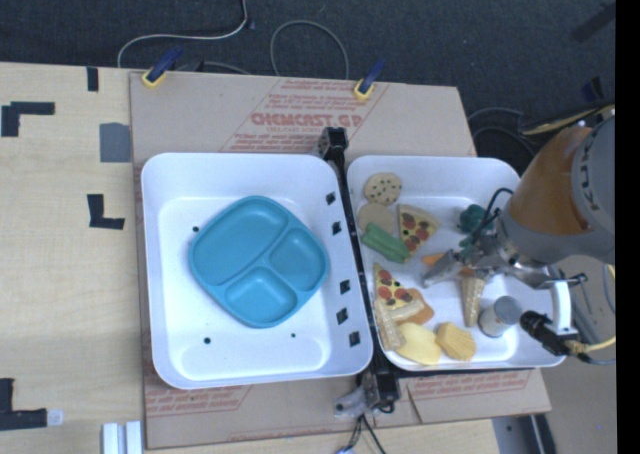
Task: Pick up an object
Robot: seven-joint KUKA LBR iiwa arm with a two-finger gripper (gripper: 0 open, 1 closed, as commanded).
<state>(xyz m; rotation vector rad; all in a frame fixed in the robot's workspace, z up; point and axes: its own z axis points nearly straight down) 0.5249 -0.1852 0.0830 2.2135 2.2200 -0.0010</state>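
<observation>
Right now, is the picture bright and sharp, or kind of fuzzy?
In the camera view the light is soft and even. The white bins look bright, with a faint shadow under the blue plate. The whole picture is a little soft, so the toy food and the gripper lack fine detail.

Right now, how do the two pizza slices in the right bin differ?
The upper pizza slice lies near the green piece, its tip toward the bin's near edge. The lower pizza slice sits further down, beside the yellow pieces. Both are flat wedges with red dots.
</observation>
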